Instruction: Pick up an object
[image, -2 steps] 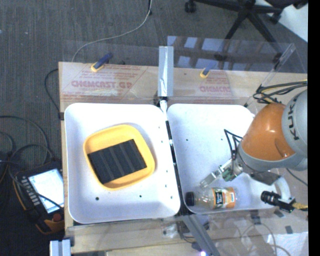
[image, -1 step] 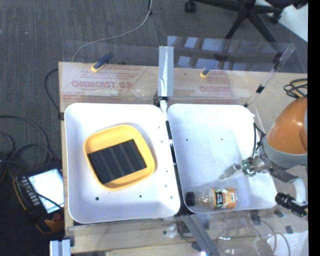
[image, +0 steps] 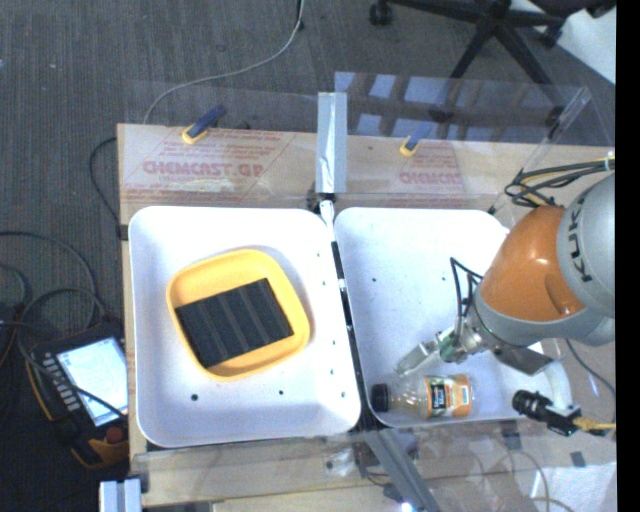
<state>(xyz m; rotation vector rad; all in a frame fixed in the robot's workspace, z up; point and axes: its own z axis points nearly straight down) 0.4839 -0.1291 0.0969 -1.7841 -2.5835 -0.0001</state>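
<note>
A small clear bottle with a black cap and an orange label lies on its side along the near wall of the right bin, cap pointing left. My gripper hangs just behind the bottle, low over the bin floor. The grey arm with its orange band reaches in from the right and covers the bin's right part. In the left bin sits a yellow dish, and a black ridged pad lies in it.
A raised divider separates the two bins. Cables loop behind the arm at the right. A black fitting sits at the right bin's near right corner. The right bin's left and far floor is bare white.
</note>
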